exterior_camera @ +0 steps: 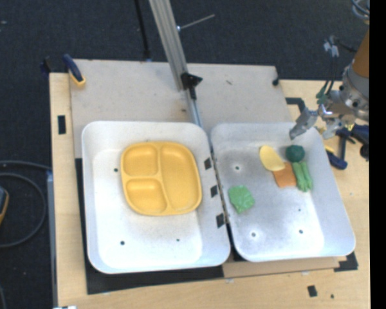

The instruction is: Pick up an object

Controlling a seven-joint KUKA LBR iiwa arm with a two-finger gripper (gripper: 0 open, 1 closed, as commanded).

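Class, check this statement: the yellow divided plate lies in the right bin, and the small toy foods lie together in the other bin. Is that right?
Not quite. The camera view shows the yellow divided plate lying in the left bin, not the right. The rest stands: the small toy foods lie together in the other bin, the right bin.

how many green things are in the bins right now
3, all in the right bin: a light green lump near its left side, a dark green ball toward the back, and a long green piece just below the ball.

Divided tray [161, 176] in left bin [103, 237]; small items clustered in right bin [309, 237].
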